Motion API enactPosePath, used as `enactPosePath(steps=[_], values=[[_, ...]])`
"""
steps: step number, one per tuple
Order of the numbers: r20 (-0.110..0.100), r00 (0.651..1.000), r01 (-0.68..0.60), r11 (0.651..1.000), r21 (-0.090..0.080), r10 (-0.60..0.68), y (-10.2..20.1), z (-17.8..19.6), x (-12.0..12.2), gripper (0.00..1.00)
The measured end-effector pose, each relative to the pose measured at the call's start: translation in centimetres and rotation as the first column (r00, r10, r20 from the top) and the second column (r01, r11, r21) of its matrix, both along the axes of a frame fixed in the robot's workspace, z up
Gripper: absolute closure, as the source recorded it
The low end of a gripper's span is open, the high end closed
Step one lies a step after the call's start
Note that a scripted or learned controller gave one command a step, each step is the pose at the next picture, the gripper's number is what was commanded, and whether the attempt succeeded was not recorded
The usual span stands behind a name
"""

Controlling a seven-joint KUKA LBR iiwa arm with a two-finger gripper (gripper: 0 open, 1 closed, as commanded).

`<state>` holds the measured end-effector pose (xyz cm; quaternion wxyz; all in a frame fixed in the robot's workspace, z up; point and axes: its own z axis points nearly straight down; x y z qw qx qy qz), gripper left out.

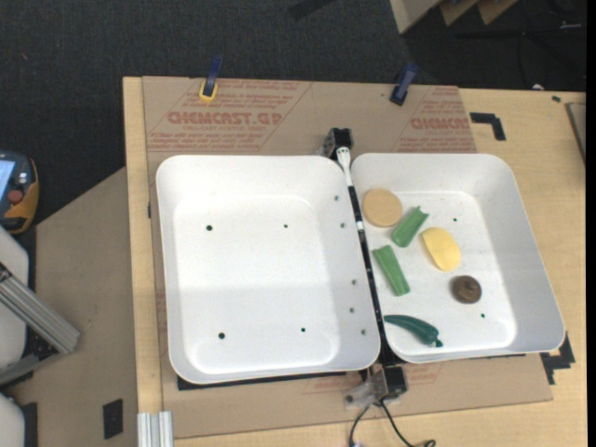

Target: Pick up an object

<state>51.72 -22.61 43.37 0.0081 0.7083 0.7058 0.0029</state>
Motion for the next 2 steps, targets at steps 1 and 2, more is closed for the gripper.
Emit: enactPosePath(steps=[1,2], values=[[-0.018,1.0,-0.009,1.0,0.01,0.009,6.9,-2.0,-3.9,1.0],[-0.011,1.0,-0.009,1.0,0.007,0.009,11.7,-0.7,-3.7,1.0]])
